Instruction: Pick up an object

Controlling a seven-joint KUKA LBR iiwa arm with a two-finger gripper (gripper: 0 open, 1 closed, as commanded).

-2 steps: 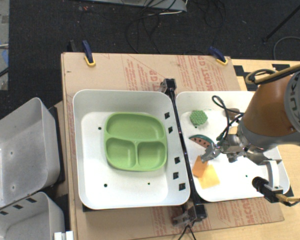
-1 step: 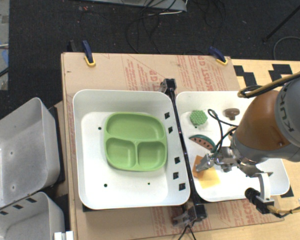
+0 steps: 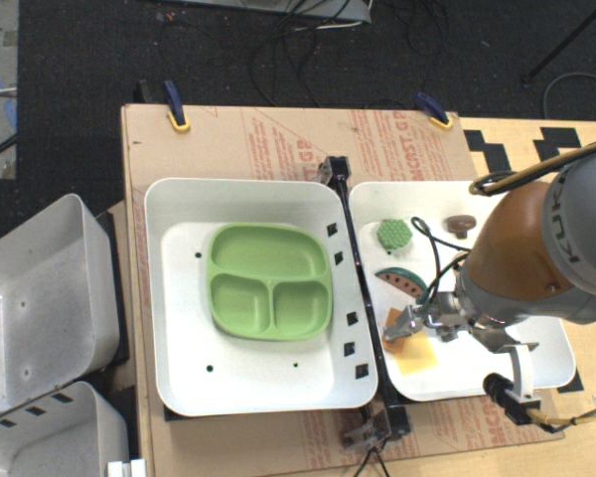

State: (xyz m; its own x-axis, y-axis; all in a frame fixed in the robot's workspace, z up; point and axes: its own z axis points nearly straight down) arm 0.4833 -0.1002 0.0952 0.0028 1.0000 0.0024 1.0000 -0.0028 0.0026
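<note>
The arm is reaching in from the right over the right bin (image 3: 551, 366), with its gripper (image 3: 409, 328) hanging low above the bin's left part, near the divider. Whether the claw is clenched or released cannot be told from this angle. Just beneath and beside it a yellow-orange flat piece (image 3: 414, 354) is lying on the bin floor. Farther back a watermelon slice (image 3: 403, 280), a green round object (image 3: 394, 234) and a small brown object (image 3: 461, 225) are resting. A green divided plate (image 3: 270, 281) is sitting in the left bin (image 3: 174, 296).
</note>
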